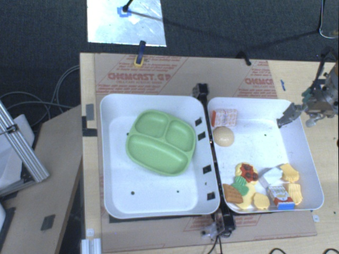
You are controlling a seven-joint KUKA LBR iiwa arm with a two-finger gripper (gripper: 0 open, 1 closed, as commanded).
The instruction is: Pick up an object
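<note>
The right bin (296, 157) holds several toy foods. A red-and-white carton (223, 117) and a beige round bun (223, 136) lie near its back left corner. Along its front edge sit a red pizza slice (247, 172), a green piece (241, 186), a brown cookie (233, 194), yellow pieces (290, 172) and a small red-and-blue box (280, 194). My gripper (299, 118) hangs over the bin's back right corner, open, with nothing between its fingers. It is well apart from all the items.
A green divided plate (160, 142) lies in the left bin (114, 194). A black hinge strip (206, 142) runs between the bins. Cardboard (159, 75) lies under the bins, with a shiny sheet (126, 15) beyond the bench.
</note>
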